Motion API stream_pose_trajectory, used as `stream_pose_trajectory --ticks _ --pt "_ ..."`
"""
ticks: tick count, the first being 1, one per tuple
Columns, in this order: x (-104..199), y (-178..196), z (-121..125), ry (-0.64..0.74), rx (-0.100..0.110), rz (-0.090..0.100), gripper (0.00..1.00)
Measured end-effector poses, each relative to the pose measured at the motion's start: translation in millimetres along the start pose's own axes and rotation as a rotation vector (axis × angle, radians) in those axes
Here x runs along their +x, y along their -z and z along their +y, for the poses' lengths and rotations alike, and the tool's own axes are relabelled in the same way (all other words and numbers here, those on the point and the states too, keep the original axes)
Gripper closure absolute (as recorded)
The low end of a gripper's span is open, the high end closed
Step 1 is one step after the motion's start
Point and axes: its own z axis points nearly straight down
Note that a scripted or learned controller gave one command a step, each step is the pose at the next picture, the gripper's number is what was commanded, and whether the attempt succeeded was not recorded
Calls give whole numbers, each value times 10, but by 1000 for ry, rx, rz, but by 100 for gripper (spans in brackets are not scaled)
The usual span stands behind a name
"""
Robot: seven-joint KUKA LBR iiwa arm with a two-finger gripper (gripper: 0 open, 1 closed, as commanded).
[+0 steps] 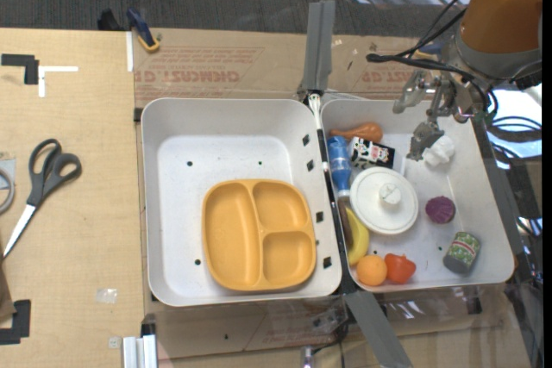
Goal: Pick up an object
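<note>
The gripper point(429, 136) is hanging over the right bin point(496, 211), fingers seemingly spread and holding nothing. A small white object point(441, 152) is lying just beside them, perhaps touching.

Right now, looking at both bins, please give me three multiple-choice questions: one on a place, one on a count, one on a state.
1. Where does the yellow tray lie?
A. left bin
B. right bin
C. on the bench by the scissors

2. How many compartments has the tray?
A. two
B. three
C. five

3. How does the banana lie relative to the white lid?
A. on top of it
B. beside it, along the bin's left wall
C. in the other bin

Answers: 1 A, it rests on the floor of the left bin. 2 B, its ridges make one long part and two smaller ones. 3 B, it curves beside the lid's left edge.
</note>
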Motion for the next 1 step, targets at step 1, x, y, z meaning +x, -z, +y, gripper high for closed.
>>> stream_pose_trajectory --ticks 1 --pt "-206 -935 252 -19 0 -1 0"
